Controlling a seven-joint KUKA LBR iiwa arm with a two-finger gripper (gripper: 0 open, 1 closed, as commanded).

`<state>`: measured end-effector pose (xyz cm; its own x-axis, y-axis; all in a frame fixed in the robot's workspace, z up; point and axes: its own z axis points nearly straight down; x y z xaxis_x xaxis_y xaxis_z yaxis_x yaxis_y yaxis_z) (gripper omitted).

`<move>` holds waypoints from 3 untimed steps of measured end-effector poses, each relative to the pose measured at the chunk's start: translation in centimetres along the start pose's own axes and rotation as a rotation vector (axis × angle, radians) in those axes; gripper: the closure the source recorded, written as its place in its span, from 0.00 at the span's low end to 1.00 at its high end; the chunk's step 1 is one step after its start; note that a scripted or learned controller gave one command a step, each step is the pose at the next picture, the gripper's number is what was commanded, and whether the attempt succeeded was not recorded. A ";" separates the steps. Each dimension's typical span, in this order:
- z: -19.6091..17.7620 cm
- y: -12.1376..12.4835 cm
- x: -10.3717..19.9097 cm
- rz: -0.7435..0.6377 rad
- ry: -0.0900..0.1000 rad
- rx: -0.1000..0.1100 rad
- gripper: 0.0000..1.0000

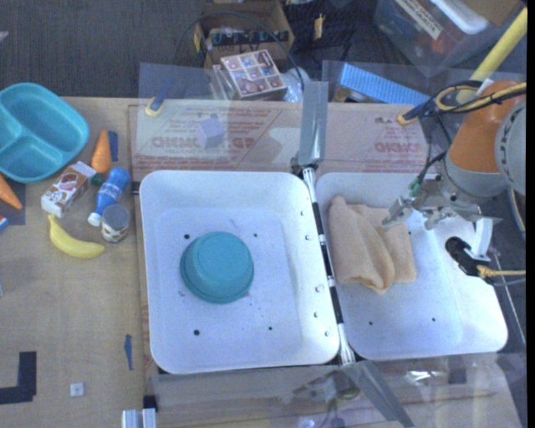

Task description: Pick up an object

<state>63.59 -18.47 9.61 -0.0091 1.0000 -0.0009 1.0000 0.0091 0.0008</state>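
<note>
Tan cloth (pixel 370 249) lies crumpled in the right bin (pixel 435 330) — fingers (pixel 399 211) hover at its far edge, whether open I cannot tell.

Teal bowl (pixel 217 267) upside down in left bin (pixel 167 334). Tan cloth (pixel 368 247) crumpled in right bin (pixel 435 334). Gripper (pixel 415 209) beside cloth's upper right edge.

Light wooden table (pixel 50 334) under even overhead light. Dark grey floor (pixel 75 42) beyond its far edge. Far centre: open cardboard box (pixel 242 25) on the floor; blue ridged panel (pixel 380 84) to its right.
</note>
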 end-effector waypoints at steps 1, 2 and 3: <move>0.8 -5.3 -1.3 -0.148 0.000 -0.006 0.00; 0.7 -10.6 1.0 -0.202 0.000 -0.008 0.00; -0.3 -10.5 0.8 -0.196 -0.001 -0.012 1.00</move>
<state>53.12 -17.80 9.89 -0.2041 0.9789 -0.0035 0.9789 0.2041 0.0125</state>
